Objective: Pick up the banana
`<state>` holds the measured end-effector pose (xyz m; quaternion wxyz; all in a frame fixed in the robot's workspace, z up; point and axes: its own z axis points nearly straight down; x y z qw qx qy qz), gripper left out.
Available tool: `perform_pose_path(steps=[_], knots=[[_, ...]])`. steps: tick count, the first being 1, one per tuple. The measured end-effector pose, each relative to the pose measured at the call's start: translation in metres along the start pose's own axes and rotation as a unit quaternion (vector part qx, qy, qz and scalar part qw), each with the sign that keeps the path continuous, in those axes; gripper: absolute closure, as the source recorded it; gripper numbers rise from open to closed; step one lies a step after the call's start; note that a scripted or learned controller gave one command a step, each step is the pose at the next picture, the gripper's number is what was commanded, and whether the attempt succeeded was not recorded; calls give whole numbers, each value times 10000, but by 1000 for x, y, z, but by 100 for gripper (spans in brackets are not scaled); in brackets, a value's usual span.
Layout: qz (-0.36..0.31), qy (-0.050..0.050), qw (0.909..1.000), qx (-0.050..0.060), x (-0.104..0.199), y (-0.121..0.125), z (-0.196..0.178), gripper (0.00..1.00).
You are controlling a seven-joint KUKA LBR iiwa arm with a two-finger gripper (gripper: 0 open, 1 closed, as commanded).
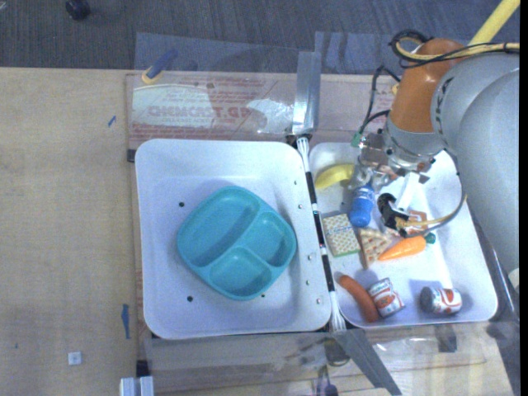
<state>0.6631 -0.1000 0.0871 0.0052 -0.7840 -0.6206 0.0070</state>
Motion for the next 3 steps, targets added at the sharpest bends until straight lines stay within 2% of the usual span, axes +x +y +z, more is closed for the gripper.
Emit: perform_pose_path(steps=[1, 2, 3], knots=[[-94, 14, 9999, -66, 2, 2, -21, 100], [-170, -6, 9999, -26, 4, 0, 1, 100], [-162, -10, 9999, -28, 3, 1, -10, 100]])
